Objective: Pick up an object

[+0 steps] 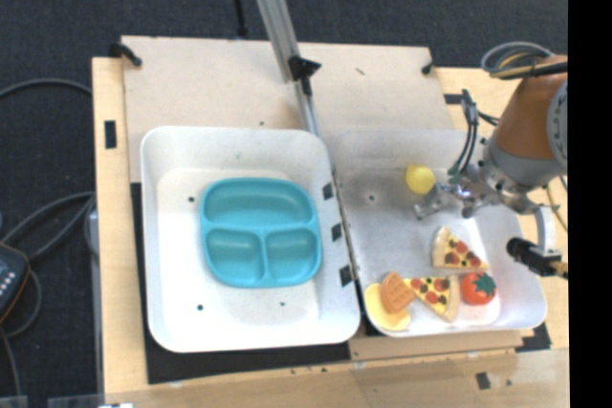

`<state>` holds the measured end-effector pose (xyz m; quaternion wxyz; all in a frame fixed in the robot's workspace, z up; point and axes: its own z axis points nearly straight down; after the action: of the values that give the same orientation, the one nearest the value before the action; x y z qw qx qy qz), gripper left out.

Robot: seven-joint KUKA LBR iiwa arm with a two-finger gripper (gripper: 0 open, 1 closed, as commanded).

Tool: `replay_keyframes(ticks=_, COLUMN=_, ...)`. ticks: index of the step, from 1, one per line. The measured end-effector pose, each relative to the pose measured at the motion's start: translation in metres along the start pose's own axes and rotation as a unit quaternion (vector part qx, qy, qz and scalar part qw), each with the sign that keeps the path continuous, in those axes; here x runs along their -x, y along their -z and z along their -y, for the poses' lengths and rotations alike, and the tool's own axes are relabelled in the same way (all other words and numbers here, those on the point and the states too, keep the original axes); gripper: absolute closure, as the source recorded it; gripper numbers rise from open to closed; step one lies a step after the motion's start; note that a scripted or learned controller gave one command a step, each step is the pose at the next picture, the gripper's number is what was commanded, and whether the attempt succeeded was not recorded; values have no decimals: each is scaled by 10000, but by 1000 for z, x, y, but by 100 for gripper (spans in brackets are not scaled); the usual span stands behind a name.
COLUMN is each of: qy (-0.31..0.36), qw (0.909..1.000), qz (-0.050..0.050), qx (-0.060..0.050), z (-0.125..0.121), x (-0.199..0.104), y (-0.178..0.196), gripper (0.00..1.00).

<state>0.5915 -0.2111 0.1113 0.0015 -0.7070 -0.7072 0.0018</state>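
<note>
The pincer (442,202) was seen low in the right bin (378,169); whether it was released or clenched could not be told; a yellow ball (419,178) lay just beside it, up and to the left; a pizza slice (456,252) lay near, below it; farther below were a second pizza slice (431,292), a tomato (478,289) and a cookie (395,292); well to the left, a blue tray (260,232) sat in the left bin (172,196).

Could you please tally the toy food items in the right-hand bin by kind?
Pizza slices: 2, one above the other
Yellow ball: 1
Tomato: 1
Orange-and-yellow piece, kind unclear: 1
Total: 5
</note>
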Motion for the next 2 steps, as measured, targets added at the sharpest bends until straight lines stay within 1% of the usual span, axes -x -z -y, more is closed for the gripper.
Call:
replay_keyframes(ticks=1, qy=-21, qw=10000, qz=12, qx=48, z=-2, x=2, y=15, gripper=100)
replay_keyframes(ticks=2, qy=9, qw=10000, qz=8, qx=50, z=-2, x=-3, y=61, gripper=100)
